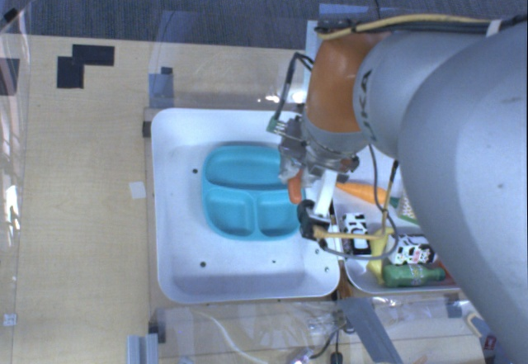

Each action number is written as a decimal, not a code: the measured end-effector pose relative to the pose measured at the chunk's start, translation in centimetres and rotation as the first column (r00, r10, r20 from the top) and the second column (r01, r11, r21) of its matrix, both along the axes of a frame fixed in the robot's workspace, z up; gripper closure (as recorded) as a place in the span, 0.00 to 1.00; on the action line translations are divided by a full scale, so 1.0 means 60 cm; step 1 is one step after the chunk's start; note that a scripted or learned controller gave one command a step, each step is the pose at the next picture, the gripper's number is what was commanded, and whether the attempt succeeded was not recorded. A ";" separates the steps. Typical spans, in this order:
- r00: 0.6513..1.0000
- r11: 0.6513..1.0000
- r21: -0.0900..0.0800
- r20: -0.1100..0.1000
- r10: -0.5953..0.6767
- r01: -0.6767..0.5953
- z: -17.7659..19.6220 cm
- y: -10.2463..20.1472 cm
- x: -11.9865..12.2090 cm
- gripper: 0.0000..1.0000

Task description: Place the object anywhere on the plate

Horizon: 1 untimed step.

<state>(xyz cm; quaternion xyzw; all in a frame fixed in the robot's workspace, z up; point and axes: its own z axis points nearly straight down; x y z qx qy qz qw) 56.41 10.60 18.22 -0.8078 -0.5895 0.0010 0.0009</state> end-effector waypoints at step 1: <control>1.000 1.000 0.000 0.000 -0.001 0.001 0.000 0.000 0.000 0.00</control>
